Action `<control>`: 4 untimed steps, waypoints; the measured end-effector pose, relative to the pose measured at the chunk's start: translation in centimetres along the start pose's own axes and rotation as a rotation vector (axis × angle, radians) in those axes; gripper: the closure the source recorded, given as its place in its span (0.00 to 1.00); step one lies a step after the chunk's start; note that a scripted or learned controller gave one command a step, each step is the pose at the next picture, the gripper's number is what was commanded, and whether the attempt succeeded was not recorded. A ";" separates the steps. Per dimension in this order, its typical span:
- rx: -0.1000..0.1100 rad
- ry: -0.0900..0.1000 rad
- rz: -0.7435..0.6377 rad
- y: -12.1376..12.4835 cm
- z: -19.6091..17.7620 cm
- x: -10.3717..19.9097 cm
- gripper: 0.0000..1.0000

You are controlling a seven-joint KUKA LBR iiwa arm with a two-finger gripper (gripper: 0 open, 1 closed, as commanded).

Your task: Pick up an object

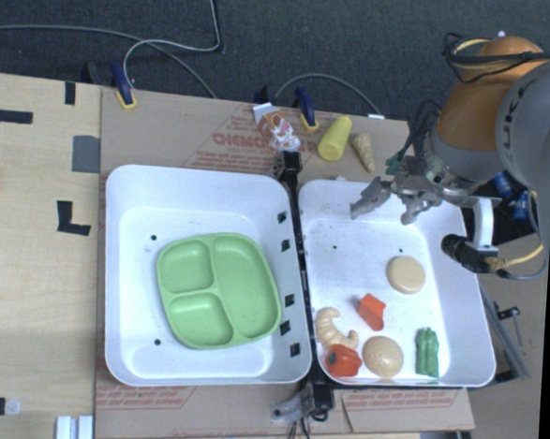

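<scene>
My gripper [390,209] hangs open over the far part of the right bin [337,204], its two grey fingers spread apart with nothing between them. Below it in that bin lie a round beige bun [406,275], a small red-orange block [372,311], a pale curled shrimp-like piece [332,328], a red tomato [343,361], a tan round piece [383,355] and a green vegetable [426,352]. The bun is the nearest to the fingers, a short way toward the front.
The left bin [130,204] holds a green divided plate [217,289]. Behind the bins on the cardboard lie a yellow cylinder [334,138], a cone-shaped piece [365,152] and a small wrapped item [278,128]. Cables run across the dark floor beyond.
</scene>
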State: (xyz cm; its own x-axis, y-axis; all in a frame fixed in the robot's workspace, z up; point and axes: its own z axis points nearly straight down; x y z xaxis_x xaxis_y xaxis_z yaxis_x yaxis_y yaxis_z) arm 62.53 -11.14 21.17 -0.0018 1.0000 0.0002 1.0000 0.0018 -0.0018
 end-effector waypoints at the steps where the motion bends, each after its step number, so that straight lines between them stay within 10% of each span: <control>1: 0.001 0.000 0.002 -5.7 4.7 -1.3 0.00; 2: -0.003 0.000 0.001 -8.0 12.6 -2.4 0.00; 3: -0.008 -0.003 0.002 -11.1 12.5 -0.8 0.00; 4: -0.008 -0.003 0.002 -11.0 11.5 -0.8 1.00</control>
